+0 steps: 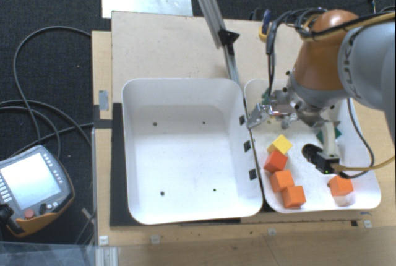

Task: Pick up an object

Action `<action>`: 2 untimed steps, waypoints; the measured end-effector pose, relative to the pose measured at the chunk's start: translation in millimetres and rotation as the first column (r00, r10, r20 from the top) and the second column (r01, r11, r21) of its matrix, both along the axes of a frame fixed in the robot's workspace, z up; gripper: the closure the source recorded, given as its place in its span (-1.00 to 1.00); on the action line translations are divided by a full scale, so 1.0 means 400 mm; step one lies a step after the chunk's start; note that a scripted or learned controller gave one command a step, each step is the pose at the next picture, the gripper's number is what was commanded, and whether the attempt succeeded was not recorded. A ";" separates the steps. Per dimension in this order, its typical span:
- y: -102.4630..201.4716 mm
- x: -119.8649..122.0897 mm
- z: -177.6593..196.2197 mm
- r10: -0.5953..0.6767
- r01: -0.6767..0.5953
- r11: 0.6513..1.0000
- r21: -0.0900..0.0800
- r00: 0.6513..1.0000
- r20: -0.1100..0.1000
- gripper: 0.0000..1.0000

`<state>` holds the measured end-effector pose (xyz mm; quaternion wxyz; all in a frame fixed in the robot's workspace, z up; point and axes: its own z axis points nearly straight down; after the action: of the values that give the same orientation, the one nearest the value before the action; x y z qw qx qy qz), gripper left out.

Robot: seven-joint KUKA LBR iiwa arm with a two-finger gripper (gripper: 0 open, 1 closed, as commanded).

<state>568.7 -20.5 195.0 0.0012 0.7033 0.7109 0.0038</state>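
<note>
Left bin (185, 159): bare white floor.
Gripper (263, 113): low at the right bin's (366, 194) left wall; how wide it stands, cannot tell (nothing visibly in its hold).
Yellow cube (281, 145): on the bin floor near the gripper, against an orange cube (275, 161).
Progress: likely approach only; grasp and lift remain.

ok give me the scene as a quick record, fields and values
bins: left bin and right bin, both white, side by side
yellow cube: one, in right bin
orange cubes: four, in right bin; three stacked in a line below the yellow one, one apart on the right
hand: over right bin's left edge, up-left of the cubes
</note>
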 end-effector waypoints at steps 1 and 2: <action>-0.224 -0.121 -0.176 -0.019 0.019 1.000 -0.004 1.000 -0.009 -1.00; -0.173 0.107 -0.263 -0.003 0.003 1.000 -0.005 1.000 0.001 -1.00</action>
<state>611.5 -89.6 90.0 0.0031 0.7042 0.7100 0.0025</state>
